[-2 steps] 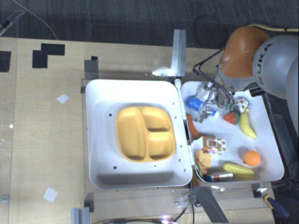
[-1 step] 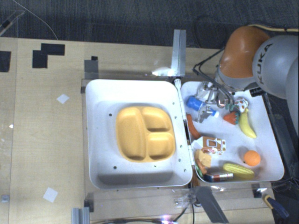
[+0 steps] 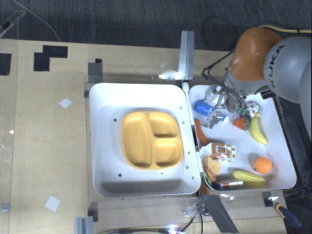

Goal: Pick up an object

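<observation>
A pale wooden bench (image 3: 44, 145) carries two white bins, with dark carpet (image 3: 122, 9) behind it. The left bin (image 3: 102, 179) holds a yellow divided tray (image 3: 151, 139). White letters show on the arm (image 3: 273, 57), too skewed to read. The gripper (image 3: 218, 110) hangs at the right bin's (image 3: 285, 165) far-left corner, a blue object (image 3: 203, 107) touching its left side; grip state cannot be told. Just right lie a strawberry (image 3: 241, 123) and banana (image 3: 258, 129); nearer the camera, an orange (image 3: 263, 165) with open floor around it.

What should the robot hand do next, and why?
Probably drop a little lower and close: the gripper hovers over the blue toy in the right bin, and nothing shows between its fingers yet.
</observation>
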`<state>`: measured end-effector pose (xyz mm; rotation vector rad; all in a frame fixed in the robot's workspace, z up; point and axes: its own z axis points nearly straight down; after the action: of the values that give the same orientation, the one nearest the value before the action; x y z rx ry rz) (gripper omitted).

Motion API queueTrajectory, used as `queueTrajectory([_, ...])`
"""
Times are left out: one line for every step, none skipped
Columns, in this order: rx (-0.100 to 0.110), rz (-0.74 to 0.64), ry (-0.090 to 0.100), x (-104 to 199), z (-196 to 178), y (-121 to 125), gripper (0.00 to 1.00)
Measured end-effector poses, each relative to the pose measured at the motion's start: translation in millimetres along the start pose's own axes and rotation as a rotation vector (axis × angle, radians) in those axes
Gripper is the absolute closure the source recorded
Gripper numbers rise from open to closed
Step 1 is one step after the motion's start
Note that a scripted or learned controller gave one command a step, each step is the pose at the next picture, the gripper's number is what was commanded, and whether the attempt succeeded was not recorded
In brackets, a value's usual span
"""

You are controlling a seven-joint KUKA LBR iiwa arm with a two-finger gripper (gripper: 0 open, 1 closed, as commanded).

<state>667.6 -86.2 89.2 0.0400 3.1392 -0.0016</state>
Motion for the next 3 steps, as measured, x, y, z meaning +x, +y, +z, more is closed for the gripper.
queueTrajectory([-0.005,0.089,-0.002,3.4,0.3,1.9,0.00])
queueTrajectory([-0.005,0.089,-0.002,3.4,0.3,1.8,0.00])
queueTrajectory([-0.005,0.089,-0.002,3.4,0.3,1.8,0.00])
